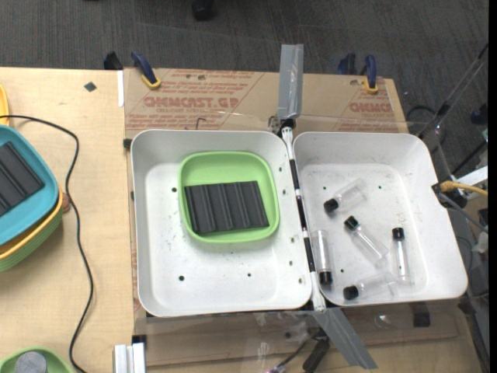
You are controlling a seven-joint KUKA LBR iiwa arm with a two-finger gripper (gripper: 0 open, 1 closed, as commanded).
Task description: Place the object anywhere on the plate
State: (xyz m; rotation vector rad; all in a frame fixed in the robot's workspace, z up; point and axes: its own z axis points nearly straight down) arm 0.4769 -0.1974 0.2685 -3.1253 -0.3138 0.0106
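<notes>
Clear black-capped vials [363,238] loose in the right bin [419,150], long axes every which way: one [322,259] flat along the dividing wall, cap toward the near edge, another [399,255] nearly parallel further right. Well apart to the left, across that wall, the green plate [227,165] (dark ridged insert inside) in the left bin [155,270]. State of the pincer: impossible to tell.
</notes>
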